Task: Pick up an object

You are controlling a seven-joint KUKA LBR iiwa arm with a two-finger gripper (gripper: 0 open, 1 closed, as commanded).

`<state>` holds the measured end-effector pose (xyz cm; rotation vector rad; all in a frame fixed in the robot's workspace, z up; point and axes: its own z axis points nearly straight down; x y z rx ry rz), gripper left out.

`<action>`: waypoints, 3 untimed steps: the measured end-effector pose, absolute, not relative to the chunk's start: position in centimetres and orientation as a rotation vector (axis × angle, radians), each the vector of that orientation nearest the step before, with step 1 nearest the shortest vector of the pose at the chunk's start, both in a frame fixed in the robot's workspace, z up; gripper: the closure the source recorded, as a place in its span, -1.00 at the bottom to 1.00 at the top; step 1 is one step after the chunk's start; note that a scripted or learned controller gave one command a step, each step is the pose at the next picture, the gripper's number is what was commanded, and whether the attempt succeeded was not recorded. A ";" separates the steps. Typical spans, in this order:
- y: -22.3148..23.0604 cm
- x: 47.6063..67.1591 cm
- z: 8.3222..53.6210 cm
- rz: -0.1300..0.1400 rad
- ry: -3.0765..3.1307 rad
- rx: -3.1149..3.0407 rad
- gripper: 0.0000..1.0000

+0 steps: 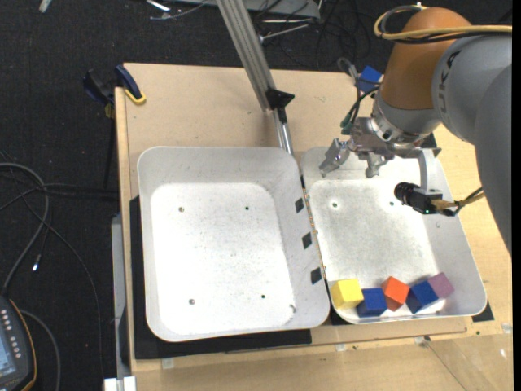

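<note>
We see the claw (353, 160) spread open and empty; the blocks (393, 293) lie well below it, none picked yet.

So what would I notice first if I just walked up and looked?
Probably the big grey and orange arm reaching in from the right, its tool over the far edge of the right bin. Then the bright blocks huddled in that bin's near corner: yellow, blue, orange, purple.
</note>
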<state>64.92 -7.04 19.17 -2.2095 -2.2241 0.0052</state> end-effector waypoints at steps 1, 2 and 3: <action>-7.3 62.7 22.7 -0.001 -2.220 -2.223 -1.00; -16.9 61.8 9.1 0.008 -2.212 -2.225 -1.00; -10.7 59.9 9.5 0.000 -2.225 -2.211 -1.00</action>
